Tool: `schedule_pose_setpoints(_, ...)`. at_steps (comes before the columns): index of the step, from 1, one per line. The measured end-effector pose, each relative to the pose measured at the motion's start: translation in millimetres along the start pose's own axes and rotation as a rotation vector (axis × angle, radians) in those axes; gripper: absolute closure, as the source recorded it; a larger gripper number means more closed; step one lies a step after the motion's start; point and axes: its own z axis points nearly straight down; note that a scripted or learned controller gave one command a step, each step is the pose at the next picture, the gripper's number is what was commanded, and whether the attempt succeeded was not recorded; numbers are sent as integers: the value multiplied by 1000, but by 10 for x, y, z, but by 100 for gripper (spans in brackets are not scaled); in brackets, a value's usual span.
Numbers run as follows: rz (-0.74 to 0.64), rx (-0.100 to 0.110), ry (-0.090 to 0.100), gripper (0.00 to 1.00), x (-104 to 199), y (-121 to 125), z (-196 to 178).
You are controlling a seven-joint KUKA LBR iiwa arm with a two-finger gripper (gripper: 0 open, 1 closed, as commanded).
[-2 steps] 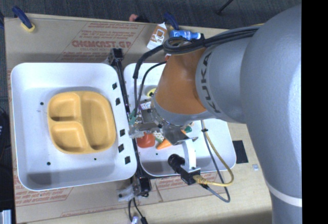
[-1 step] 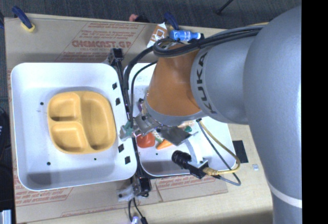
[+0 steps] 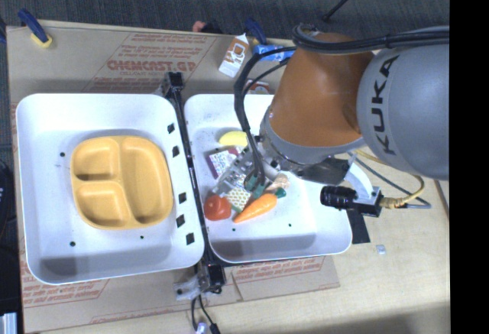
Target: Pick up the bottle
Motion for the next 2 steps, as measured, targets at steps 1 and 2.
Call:
schedule_pose_setpoints(1, -75, 3, 4, 100, 199, 190, 734)
schedule_pose_setpoints(2, -300, 1, 2, 100, 547, 585, 660)
